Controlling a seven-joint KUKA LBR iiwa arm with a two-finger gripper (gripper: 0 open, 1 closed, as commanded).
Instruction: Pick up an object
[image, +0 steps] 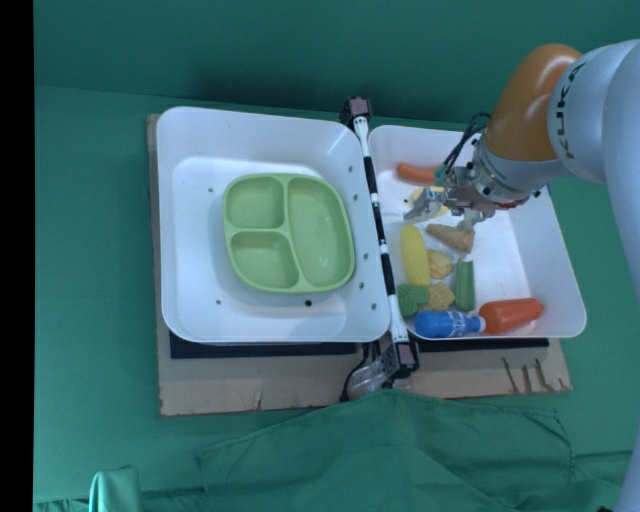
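Gripper (432, 206) hangs over right bin (535, 255), fingers spread, nothing between them. Targets crowd below: corn cob (414, 254), tan wedge (451, 236), green stick (465, 285). Risk: fingertip lands on neighbour, shoves pile, closes on air. Green tray (288, 232) sits well apart in left bin (190, 190).

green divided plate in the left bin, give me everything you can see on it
The green divided plate is light green, looks like smooth moulded plastic, a rounded rectangle with a raised rim. Ridges split it into three compartments: one large on the view's right, two smaller stacked on the left. It lies flat and upright, turned slightly off square to the left bin, near the bin's middle, resting on its white floor. All three compartments look bare. The end effector is over the other bin, well apart from it.
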